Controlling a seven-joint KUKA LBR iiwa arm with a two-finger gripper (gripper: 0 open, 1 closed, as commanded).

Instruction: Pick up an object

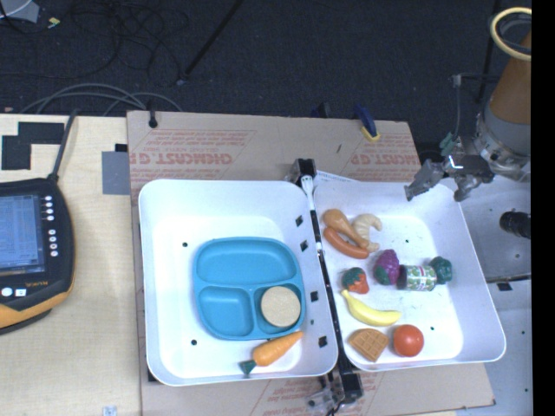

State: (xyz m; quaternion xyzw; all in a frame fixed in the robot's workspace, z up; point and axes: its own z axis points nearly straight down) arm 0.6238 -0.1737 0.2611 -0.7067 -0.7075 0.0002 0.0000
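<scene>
My gripper (436, 192) hangs over the far right corner of the right bin (473, 258), open, with nothing between its fingers. Below it in that bin lie a hot dog (345, 237), a pale curved pastry (369, 223), purple grapes (387, 267), a small can (421, 277) on its side, a green broccoli piece (441, 269), a strawberry (353, 279), a banana (369, 311), a waffle piece (368, 345) and a tomato (408, 341). All of these lie apart from the gripper.
The left bin (165, 232) holds a blue divided plate (234, 284) with a round cookie (280, 306) in one compartment, and a carrot (276, 350) by its near edge. A teach pendant (30, 245) lies at far left. The grey and orange arm (512, 94) stands at right.
</scene>
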